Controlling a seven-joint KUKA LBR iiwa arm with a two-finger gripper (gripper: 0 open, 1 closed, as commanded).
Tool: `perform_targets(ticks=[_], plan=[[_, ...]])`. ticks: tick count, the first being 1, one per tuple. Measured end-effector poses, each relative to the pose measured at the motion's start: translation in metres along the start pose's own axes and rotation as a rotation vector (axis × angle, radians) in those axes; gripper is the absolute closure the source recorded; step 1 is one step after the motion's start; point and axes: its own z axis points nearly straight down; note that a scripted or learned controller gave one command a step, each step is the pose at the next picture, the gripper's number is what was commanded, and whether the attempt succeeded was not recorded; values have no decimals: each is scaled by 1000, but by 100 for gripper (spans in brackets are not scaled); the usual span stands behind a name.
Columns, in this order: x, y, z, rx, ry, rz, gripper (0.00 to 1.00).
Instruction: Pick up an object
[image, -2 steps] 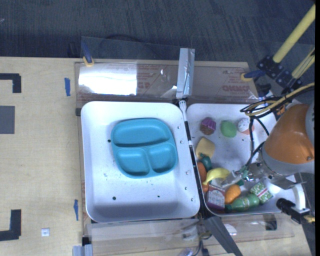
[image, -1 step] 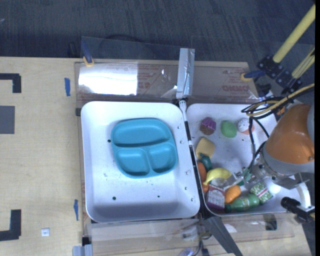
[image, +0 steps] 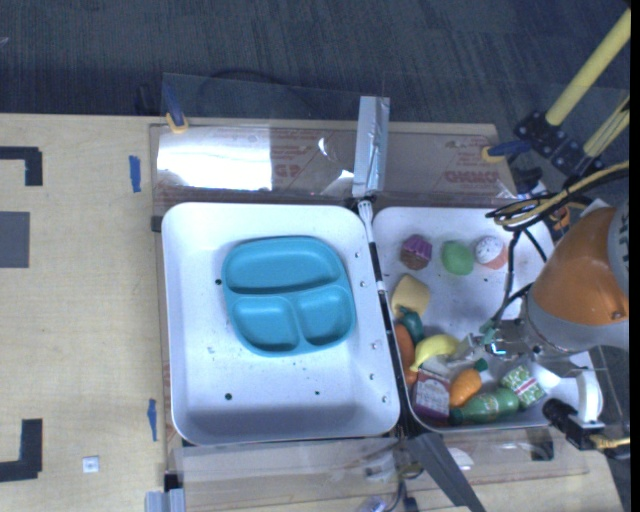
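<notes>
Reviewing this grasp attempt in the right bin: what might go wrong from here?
The gripper sits over a tight pile: yellow banana, orange carrot and green bottle touch one another, so it may pinch two items or nudge them apart. The pile also lies near the right bin front wall, which could block a finger.

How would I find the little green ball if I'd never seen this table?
Look in the right white bin, the one full of toy food. Along its far edge sit three small round things in a row. The round green ball is the middle one, between a purple piece and a whitish ball.
</notes>
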Motion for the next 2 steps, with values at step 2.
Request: perform_targets(ticks=[2], plan=[[-84,1,-104,2,-2,63,0]])
